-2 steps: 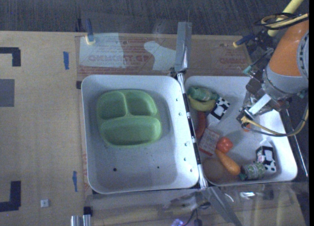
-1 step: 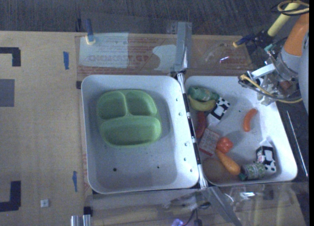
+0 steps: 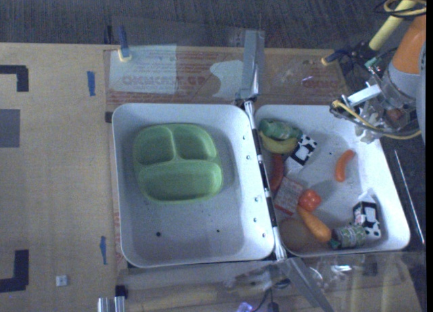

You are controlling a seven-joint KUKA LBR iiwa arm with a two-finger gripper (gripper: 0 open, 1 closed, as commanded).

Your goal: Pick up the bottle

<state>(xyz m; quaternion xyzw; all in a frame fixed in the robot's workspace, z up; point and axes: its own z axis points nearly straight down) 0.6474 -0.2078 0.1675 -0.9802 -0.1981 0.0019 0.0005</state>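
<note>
The bottle (image 3: pixel 350 236) is small, with a greenish label, and lies on its side in the front right corner of the right bin (image 3: pixel 399 233). It rests between a carrot (image 3: pixel 315 223) and a black-and-white carton (image 3: pixel 367 215). The gripper (image 3: pixel 371 116) hangs over the bin's back right corner, wrapped in yellow cables, far from the bottle. Nothing shows beneath it.
The right bin also holds a banana with a green item (image 3: pixel 279 136), a cow-patterned box (image 3: pixel 304 149), an orange sausage (image 3: pixel 344 164), a red tomato (image 3: pixel 309 199) and a pink packet (image 3: pixel 289 195). A green divided plate (image 3: pixel 177 162) sits in the left bin (image 3: pixel 189 243).
</note>
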